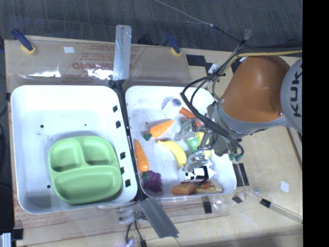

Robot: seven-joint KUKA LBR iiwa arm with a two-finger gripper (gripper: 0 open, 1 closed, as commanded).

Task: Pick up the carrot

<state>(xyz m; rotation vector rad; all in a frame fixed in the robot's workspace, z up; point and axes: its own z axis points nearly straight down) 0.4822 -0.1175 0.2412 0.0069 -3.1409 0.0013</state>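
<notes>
In the right bin [134, 103], the gripper [198, 147] hangs low just right of the banana [175, 151]; whether its fingers are spread or pinched I cannot tell. One carrot [141, 157] lies left of the banana by the bin's left wall, another carrot [162, 128] just beyond the banana.

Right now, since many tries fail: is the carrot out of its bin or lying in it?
In. The carrot lies on the floor of the right bin, left of the gripper.
</notes>
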